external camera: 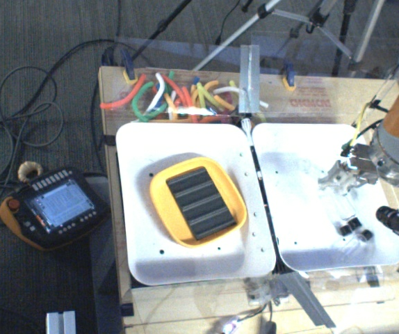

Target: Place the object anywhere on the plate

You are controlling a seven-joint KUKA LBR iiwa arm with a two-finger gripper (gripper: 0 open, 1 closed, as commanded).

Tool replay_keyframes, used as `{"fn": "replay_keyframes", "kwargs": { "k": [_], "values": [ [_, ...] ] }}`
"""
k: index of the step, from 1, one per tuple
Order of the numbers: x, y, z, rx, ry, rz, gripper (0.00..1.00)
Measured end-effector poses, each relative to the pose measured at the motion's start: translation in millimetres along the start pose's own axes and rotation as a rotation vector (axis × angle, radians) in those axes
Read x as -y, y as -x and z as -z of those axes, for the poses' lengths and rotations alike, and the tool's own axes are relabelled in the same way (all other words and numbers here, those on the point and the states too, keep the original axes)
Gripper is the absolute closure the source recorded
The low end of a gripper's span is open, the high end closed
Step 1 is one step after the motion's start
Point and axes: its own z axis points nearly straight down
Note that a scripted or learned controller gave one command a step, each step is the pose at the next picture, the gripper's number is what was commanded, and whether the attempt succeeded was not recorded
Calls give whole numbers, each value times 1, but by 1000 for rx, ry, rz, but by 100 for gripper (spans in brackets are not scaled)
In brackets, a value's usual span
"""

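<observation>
A dark grey ribbed rectangular object (201, 202) lies flat on the yellow plate (162, 193), which sits in the middle of the left white bin (133, 158). The object covers most of the plate's centre, tilted a little. My gripper (356, 229) hangs over the right side of the right bin (290, 152), far from the plate. Its two small dark fingertips stand slightly apart with bare white bin between them, so it is open and holds nothing.
A bundle of coloured cables (175, 96) lies along the bench's back edge behind the left bin. A metal divider post (249, 82) stands between the bins. A teach pendant (50, 207) rests on the floor to the left.
</observation>
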Motion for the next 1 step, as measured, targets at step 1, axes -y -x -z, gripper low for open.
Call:
{"fn": "replay_keyframes", "kwargs": {
  "k": [1],
  "values": [
    [0,0,0,0,0,0,0]
  ]
}}
